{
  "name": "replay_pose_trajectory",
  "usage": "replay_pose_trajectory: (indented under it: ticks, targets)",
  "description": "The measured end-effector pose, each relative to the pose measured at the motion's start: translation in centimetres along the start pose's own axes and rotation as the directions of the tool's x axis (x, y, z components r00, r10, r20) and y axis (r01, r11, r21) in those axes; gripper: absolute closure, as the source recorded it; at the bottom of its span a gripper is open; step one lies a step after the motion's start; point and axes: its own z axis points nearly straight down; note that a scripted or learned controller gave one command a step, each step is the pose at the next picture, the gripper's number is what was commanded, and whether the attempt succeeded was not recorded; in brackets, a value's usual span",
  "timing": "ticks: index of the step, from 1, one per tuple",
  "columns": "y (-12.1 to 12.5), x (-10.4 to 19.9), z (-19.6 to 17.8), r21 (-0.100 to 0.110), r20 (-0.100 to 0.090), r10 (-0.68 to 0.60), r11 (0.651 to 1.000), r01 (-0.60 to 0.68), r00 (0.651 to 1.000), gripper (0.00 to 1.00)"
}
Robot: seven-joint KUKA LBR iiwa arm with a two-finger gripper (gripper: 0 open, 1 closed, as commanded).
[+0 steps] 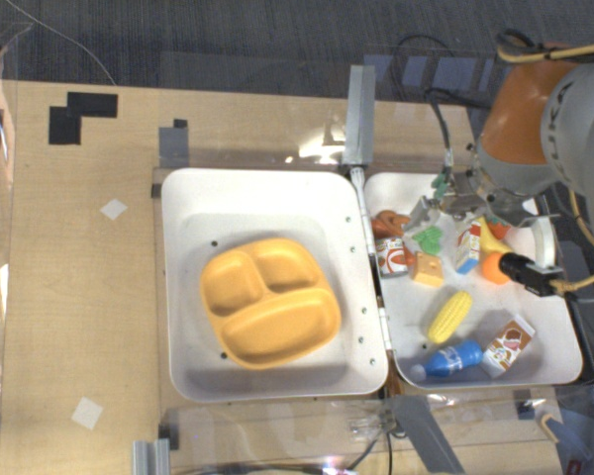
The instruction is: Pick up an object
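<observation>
over the right bin's (564,359) far edge the gripper (453,203) hangs low above the toy pile, arm (535,117) coming in from the far right corner. jaw state: cannot tell, metal parts blur into the clutter. nothing visibly between them, so no pick confirmed. candidate objects all sit in the right bin: green block (429,239) just below the gripper, tan block (428,271) beside it, small red-and-white carton (395,259) by the bin's left edge, corn cob (449,316) mid-bin, blue bottle (449,361) at the near edge, brown-and-white carton (506,345) near the near right corner, orange ball (494,266) toward the right edge. left bin (178,265) carries a yellow divided tray (269,301), centre. progress: early, judged as approach or descent done at most; grasp, lift and clearing the bin are all left.
</observation>
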Motion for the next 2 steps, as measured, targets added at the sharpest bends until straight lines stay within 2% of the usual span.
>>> replay_pose_trajectory:
  ticks: [1, 2]
  targets:
    - [-7.6, 3.2, 0.1, 0.003, -0.002, -0.002, 1.000, 0.002, 1.000, 0.00]
    - [-10.1, 13.1, 0.1, 0.005, -0.001, 0.224, 0.975, -0.224, 0.975, 0.00]
